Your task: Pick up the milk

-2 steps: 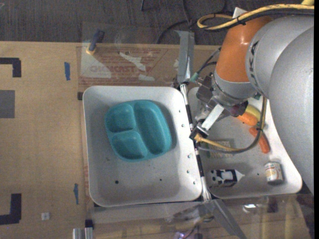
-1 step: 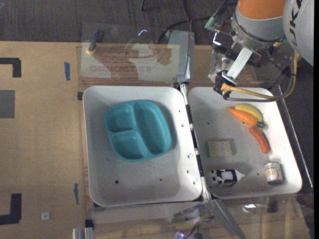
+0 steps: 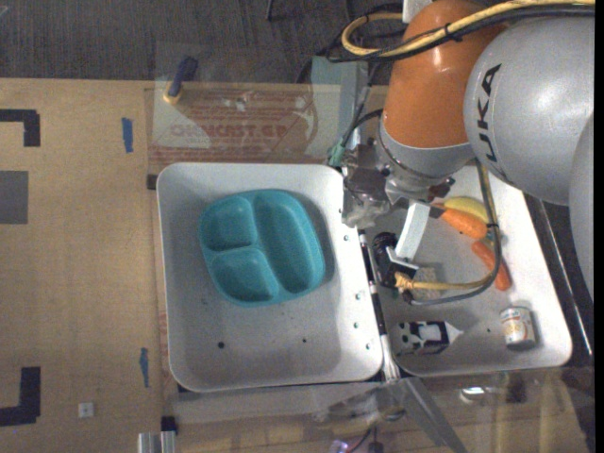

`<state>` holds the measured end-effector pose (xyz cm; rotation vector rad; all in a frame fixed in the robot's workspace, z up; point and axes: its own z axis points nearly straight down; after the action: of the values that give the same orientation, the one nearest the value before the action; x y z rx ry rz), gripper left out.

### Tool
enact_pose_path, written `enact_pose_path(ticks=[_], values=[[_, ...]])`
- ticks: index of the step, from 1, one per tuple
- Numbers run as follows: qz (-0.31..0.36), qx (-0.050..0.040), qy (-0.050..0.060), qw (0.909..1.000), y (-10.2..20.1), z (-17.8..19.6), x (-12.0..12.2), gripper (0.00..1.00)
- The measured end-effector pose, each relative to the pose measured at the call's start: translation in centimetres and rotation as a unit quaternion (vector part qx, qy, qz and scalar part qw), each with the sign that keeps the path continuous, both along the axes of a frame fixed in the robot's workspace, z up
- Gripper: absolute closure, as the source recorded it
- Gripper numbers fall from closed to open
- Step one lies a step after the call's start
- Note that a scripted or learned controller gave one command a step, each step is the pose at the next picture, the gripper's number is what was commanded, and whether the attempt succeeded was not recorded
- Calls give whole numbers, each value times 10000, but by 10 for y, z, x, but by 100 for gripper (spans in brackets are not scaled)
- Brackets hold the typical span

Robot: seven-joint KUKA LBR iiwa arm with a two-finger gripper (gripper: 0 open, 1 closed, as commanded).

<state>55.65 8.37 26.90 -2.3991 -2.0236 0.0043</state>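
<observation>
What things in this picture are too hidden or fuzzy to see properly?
1. Camera view: the banana is mostly covered by the arm.
2. Camera view: the small jar has a label too small to read.
3. Camera view: the black-and-white thing is too blurred to confirm it is the milk.
4. Camera view: the right bin has its far corner under the arm.

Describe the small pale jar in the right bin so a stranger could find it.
Start at the right white bin, under the arm. In its near right corner sits a small jar. It is a short pale cylinder, unlike the long orange pieces beyond it.
</observation>
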Motion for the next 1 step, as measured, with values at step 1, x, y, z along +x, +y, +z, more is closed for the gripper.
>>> enact_pose_path(ticks=[1], values=[[-1156, -6, 3, 9933, -30, 1, -36, 100]])
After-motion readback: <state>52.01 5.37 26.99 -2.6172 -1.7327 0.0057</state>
